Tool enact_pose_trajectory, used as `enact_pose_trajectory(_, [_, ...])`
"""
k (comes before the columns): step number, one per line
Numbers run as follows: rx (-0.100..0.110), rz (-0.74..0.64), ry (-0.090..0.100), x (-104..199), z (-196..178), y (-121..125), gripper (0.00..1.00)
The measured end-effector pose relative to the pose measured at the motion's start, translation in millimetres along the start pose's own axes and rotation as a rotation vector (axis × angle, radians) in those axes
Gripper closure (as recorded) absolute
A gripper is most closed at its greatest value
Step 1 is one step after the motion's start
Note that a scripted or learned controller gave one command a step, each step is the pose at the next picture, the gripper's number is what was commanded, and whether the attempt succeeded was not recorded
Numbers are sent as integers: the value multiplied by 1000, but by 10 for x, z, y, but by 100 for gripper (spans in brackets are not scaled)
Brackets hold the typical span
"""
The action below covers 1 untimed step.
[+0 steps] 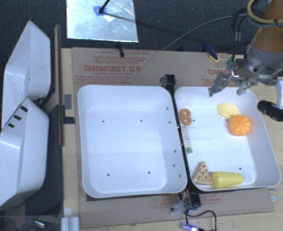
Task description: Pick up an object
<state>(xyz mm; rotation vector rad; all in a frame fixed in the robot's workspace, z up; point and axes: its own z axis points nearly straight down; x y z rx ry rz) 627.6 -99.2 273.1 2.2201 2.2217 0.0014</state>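
From my seat I read the gripper [230,84] as spread wide: its two dark fingers [216,86] splay apart over the far edge of the right bin [261,143], and I see nothing between them, only white bin wall and floor. They touch none of the objects, as far as I can judge from this slanted look. The grey wrist and the orange band of the arm [275,23] rise behind them toward the upper right corner.

Nearest below the fingers lies a pale yellow flat piece [227,110], near the far side of the right bin, and just beside it, toward me and touching or almost touching it, sits an orange pumpkin-shaped object [239,124]. Against the bin's left wall I see a small orange pretzel-like ring [185,116], well apart from those two. Along the near edge lies a triangular slice, tan with red dots [203,173], and right beside it a yellow corn-like object [226,179] lying on its side; the two look to be touching.

The left bin [127,138] stands alongside, the two bins meeting at a dark strip between them. Both rest on a cardboard sheet [112,66] with red print, and beyond it a shiny grey square plate [102,12] lies on the dark floor.
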Motion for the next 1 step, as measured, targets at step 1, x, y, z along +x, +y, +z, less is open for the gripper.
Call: enact_pose_trajectory(1, [5,6,-1,-676,533,56,0])
